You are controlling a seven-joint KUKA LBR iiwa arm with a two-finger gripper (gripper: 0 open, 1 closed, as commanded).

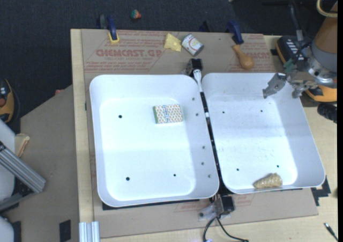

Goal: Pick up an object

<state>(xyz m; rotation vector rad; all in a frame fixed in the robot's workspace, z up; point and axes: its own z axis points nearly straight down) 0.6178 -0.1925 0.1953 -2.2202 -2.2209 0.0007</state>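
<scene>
Your tool [282,86], grey two-fingered, hangs over the upper right corner of the right shallow white bin [300,128]; its fingers are spread apart with nothing between them.

Items you can see:
- Small rectangular packet with green and pale print [168,114], lying flat in the upper middle of the left shallow white bin [107,144], well apart from the tool.
- Tan, crumpled-looking lump [267,182], at the near edge of the right bin.
- Brown cardboard-covered table [134,50] with red lettering, beyond the bins: yellow wedge [172,43], small white and brown box [192,44], orange-brown handle-shaped piece [243,57].
- Blue clamps [112,24] on the far edge.
</scene>
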